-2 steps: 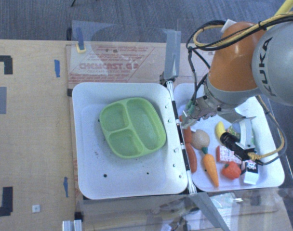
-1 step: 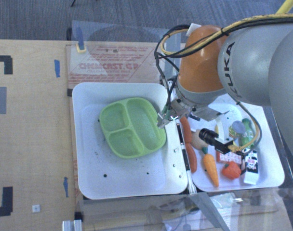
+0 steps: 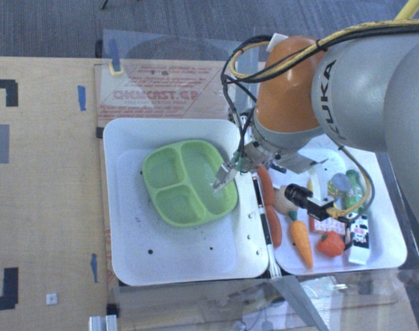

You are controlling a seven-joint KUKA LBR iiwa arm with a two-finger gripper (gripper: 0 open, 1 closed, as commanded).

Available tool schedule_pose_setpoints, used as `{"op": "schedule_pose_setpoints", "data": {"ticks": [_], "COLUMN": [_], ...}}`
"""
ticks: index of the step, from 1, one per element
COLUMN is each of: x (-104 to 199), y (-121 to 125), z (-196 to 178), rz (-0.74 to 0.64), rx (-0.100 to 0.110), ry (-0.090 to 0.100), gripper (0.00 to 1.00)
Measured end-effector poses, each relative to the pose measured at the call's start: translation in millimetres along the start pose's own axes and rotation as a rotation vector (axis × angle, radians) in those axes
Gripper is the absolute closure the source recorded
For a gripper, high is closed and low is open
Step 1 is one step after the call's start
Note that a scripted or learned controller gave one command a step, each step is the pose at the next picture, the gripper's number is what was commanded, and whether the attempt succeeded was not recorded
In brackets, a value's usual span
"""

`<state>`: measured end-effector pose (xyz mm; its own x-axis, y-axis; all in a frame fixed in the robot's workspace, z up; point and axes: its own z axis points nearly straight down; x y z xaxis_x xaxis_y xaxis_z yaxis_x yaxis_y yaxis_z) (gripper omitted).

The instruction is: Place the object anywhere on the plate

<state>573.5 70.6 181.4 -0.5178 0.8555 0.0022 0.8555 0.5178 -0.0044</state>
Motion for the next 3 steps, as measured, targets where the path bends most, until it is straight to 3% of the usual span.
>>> {"op": "schedule_pose_setpoints", "data": {"ticks": [1,2,3], "x": [-1,55,31], "y": [1,6,-51], "z": [-7,-18,-55], "rz": [0.002,-0.059,0.127], "rx": [0.002,0.003,0.002], "ry": [0.001,0.001,0.000], "gripper": [1.00,1.00,1.00]}}
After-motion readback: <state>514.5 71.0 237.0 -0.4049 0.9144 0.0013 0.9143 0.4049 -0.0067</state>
